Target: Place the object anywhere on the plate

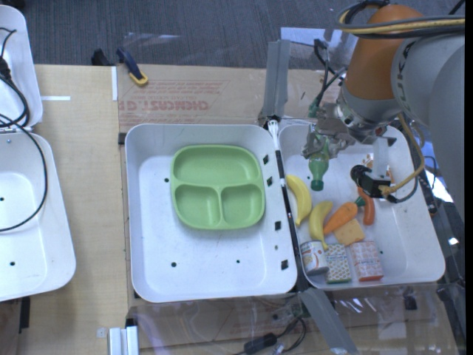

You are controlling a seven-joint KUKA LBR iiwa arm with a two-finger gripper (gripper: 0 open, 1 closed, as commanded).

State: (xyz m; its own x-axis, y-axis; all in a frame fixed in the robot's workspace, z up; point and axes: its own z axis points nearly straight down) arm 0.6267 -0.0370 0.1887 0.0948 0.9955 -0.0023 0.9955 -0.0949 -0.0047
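Observation:
A light green plate with three compartments lies in the left bin, toward its back. My gripper is over the back left part of the right bin, pointing down. Its fingers are shut on the top of a small green bottle, which hangs upright below them. The bottle's lower end is close to the bin floor; I cannot tell whether it touches. The plate holds nothing.
In the right bin lie two yellow bananas, a carrot, a smaller orange piece, a yellow cheese wedge, a can and two small boxes. A black cable loops beside the gripper. The bins' shared wall separates them.

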